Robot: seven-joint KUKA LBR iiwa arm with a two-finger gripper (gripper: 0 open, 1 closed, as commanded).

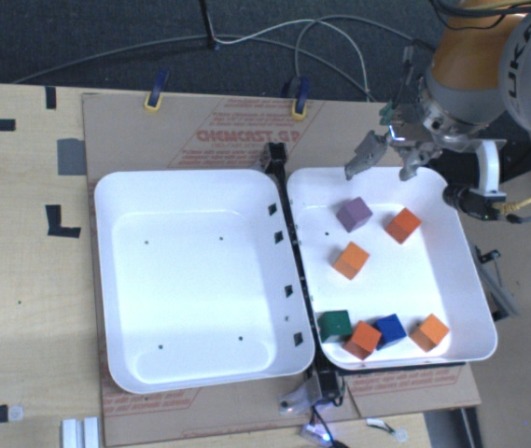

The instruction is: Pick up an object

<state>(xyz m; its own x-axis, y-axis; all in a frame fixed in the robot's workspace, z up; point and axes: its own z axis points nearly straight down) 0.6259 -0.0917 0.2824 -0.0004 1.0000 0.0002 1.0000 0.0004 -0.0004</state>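
While the arm reaches in from the upper right of the frame, the scene reads as follows.

Arm: grey with an orange band, in the upper right corner, wrist angled down toward the bins.
Gripper [386,160]: above the top edge of the right bin; its two fingers are spread apart with nothing between them.
Right bin [456,269]: right of centre, holding all seven blocks.
Purple block [354,214]: upper part of the right bin, the block nearest the gripper, just below it and apart from it.
Orange blocks: one [402,225] just right of the purple block; one [351,259] near the bin's middle; one [429,331] at the lower right corner.
Green block [335,325]: lower left corner of the right bin.
Red-orange block [363,339]: touching the green block's right side.
Blue block [389,329]: between the red-orange block and the lower right orange one.
Left bin [116,250]: centre left, beside the right bin.
Cardboard sheet [218,129]: under both bins, clipped at its top edge.
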